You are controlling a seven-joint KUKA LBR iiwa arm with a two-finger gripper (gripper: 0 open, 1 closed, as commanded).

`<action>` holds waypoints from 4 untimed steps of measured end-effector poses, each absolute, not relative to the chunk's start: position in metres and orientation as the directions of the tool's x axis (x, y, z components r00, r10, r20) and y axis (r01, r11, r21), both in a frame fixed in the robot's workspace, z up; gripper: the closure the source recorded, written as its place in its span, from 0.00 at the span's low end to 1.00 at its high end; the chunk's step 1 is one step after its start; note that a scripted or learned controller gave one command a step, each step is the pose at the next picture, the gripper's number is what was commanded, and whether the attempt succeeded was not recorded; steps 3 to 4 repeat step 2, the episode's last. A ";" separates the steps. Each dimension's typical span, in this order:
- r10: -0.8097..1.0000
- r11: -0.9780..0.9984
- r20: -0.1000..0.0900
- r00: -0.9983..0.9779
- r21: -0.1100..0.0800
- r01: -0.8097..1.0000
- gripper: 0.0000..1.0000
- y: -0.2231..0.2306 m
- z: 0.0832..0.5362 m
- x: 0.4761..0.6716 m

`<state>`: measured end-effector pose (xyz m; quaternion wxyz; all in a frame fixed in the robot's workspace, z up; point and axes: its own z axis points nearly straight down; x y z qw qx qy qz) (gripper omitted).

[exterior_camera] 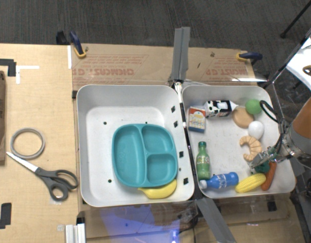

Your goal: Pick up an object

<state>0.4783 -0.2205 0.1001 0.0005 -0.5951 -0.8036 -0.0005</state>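
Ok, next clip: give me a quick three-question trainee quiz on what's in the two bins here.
1. True or false: the teal divided plate lies in the left bin.
2. Which item lies against the plate's lower edge? A) banana B) white egg C) green bottle
3. Fill in: the gripper is low in the right bin, close to the croissant and the ____ carrot.

Key: 1 true; 2 A; 3 orange.
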 end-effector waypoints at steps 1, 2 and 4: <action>0.984 0.176 0.002 -0.176 -0.002 0.984 1.00 -0.165 0.091 0.477; 0.999 0.049 0.000 -0.049 -0.001 0.999 1.00 -0.103 0.132 0.480; 0.999 0.049 0.000 -0.049 -0.001 0.999 1.00 -0.103 0.132 0.480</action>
